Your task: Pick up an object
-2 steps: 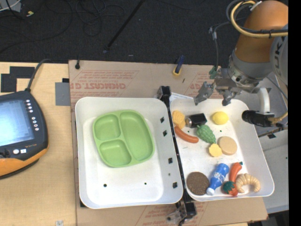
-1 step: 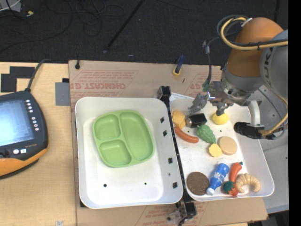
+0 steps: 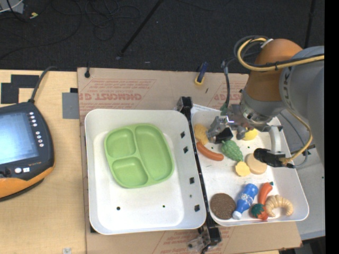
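Toy food scattered in right bin (image 3: 296, 194); gripper (image 3: 222, 128) low over it, jaws' state unclear

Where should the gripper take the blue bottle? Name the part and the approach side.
Grip the blue bottle across its middle, coming straight down from above. It lies flat and slanted, cap toward the bin's near rim, so its narrow width is what fits. The brown cookie and carrot crowd its sides.

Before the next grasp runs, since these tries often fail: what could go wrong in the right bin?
1. The claw hangs over crowded toys: the green vegetable, sausage and banana lie close, so it may nudge neighbours.
2. It works near the right bin's inner wall, which could block a finger.
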### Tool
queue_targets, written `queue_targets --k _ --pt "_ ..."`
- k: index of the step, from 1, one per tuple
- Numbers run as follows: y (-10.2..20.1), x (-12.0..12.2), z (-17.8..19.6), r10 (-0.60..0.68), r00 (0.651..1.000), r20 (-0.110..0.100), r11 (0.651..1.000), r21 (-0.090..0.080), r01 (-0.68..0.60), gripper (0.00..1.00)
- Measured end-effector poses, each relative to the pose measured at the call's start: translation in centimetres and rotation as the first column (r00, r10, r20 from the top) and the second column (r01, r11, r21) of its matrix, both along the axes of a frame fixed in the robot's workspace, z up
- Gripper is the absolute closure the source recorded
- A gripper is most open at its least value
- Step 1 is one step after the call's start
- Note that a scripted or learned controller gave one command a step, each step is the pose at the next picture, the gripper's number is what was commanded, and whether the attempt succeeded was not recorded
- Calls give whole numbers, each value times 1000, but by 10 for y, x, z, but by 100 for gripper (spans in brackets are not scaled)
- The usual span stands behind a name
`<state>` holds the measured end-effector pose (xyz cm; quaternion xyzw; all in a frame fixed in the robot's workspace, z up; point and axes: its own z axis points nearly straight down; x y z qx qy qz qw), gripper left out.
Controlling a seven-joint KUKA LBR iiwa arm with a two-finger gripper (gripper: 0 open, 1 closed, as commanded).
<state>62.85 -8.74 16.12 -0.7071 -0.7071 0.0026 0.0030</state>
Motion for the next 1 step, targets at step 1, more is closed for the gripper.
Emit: queue_targets --k 1 --pt "-1 2 -42 1 1000 21 1000 -1 -1 0"
